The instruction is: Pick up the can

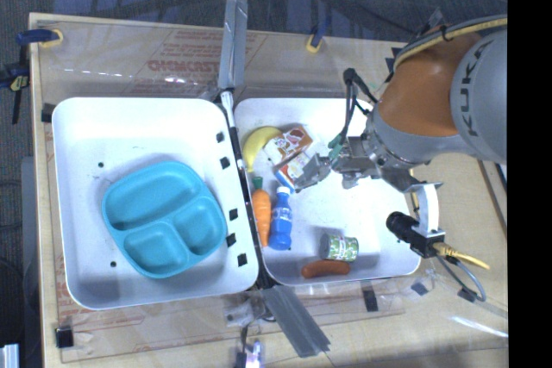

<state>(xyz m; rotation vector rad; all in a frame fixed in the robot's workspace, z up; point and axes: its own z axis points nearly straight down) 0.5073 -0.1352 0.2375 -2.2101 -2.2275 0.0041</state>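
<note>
The can (341, 248) is small, with a green label and a silver end. It lies on its side near the front edge of the right bin (379, 211). My gripper (316, 171) hangs over the middle of that bin, well behind the can and a little to its left. Its tip is right beside a red and white snack packet (290, 152). Nothing of the can is hidden, and the gripper is not touching it.
In the right bin lie a yellow banana (259, 142), an orange carrot (261, 215), a blue bottle (280, 222) and a brown sausage (325, 269) just in front of the can. The left bin (86, 142) holds a blue divided plate (164, 218).
</note>
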